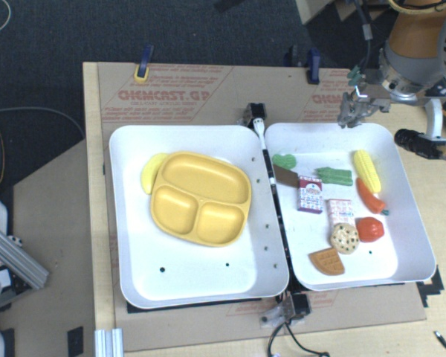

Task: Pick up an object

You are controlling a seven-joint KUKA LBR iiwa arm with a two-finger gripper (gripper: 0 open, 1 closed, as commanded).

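Grey metal gripper (pixel 351 116) hangs over the right white bin's (pixel 409 222) far edge.
Its fingers hold nothing; I cannot tell their gap. Yellow plastic corn (pixel 367 170) lies near.

From my remote seat I can read red print on the brown protective sheet (pixel 208 95) that covers the bench along its far edge: "CHEMCAST GP" in large letters, with a smaller red line under it too blurred for me to read. A second copy of that print (pixel 328 97) sits toward the far right corner, cut off by the right bin (pixel 409 214), so I make out just its opening letters.
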